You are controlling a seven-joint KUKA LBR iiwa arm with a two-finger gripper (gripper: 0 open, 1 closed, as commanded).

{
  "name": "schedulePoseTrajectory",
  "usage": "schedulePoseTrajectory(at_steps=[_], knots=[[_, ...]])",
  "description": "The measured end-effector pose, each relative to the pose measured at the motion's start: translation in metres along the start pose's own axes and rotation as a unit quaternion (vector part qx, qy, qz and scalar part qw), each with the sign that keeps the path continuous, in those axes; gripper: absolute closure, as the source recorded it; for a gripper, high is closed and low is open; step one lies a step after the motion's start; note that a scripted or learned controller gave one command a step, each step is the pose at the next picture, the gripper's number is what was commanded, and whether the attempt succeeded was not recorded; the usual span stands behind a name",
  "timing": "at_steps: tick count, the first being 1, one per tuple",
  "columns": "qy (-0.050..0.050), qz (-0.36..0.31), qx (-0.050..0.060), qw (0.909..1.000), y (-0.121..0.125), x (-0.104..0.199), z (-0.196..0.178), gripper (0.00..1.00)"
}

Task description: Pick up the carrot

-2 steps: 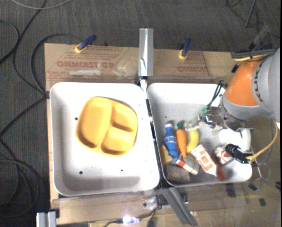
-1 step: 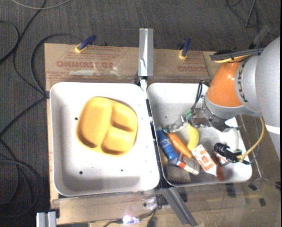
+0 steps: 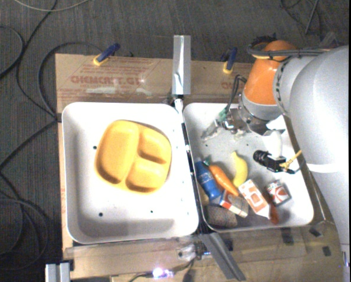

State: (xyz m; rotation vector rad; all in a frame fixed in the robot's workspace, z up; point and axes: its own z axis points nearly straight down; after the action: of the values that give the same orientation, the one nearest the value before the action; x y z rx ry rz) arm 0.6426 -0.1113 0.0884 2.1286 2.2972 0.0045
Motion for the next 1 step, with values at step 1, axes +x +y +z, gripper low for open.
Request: schedulePoseTrajectory(at_steps=[1], knots=[[0.001,-0.095,0.005,0.9955,-0.0082,0.058,-0.0957,0.0]])
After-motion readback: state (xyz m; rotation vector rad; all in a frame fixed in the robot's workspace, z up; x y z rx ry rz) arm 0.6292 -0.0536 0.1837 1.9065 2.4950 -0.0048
